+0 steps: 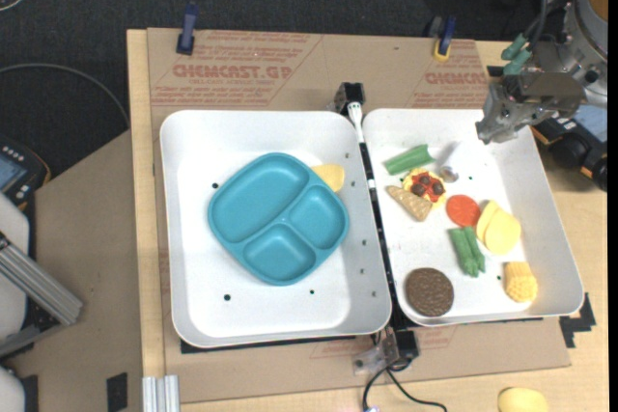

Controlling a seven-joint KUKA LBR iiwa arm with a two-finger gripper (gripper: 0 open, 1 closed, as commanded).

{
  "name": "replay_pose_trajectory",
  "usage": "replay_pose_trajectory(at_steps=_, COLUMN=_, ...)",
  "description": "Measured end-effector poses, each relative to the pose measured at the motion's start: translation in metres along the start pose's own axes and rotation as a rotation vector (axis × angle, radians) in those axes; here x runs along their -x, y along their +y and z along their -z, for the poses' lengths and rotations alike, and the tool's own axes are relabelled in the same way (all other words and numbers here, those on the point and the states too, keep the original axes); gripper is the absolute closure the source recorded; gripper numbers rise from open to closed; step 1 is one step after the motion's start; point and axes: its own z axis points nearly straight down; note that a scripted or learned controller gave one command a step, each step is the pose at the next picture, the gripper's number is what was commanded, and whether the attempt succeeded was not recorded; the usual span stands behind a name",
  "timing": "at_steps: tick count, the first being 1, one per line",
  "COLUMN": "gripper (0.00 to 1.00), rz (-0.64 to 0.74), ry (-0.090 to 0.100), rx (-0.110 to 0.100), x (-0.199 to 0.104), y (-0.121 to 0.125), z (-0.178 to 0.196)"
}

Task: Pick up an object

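Observation:
My gripper (500,130) hangs over the far right corner of the right bin (550,207), open with nothing between its fingers. Below and left of it lie several toy foods: a green pod (407,158), a pizza slice (417,193), a red tomato slice (463,208), yellow slices (499,229), a green bean piece (467,251), a brown cookie (428,290) and a yellow corn piece (519,282). The green pod is the nearest, apart from the gripper.
The left bin (188,285) holds a blue divided plate (279,217) with a yellow piece (328,176) at its far right edge. A black clip (350,96) sits between the bins at the back. A yellow object (521,398) lies on the bench at the front right.

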Motion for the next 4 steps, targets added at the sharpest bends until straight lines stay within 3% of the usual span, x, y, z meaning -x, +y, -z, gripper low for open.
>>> replay_pose_trajectory(at_steps=1, gripper=1.00, rz=-0.007, ry=-0.002, rx=-0.037, x=-0.034, y=-0.009, z=-0.263)
replay_pose_trajectory(at_steps=2, gripper=1.00, rz=-0.001, ry=0.002, rx=-0.006, x=-0.069, y=-0.002, z=-0.148)
replay_pose_trajectory(at_steps=3, gripper=1.00, rz=0.004, ry=0.002, rx=-0.017, x=-0.170, y=-0.004, z=-0.153)
replay_pose_trajectory(at_steps=4, gripper=1.00, rz=-0.005, ry=-0.005, rx=-0.032, x=-0.203, y=-0.004, z=-0.268)
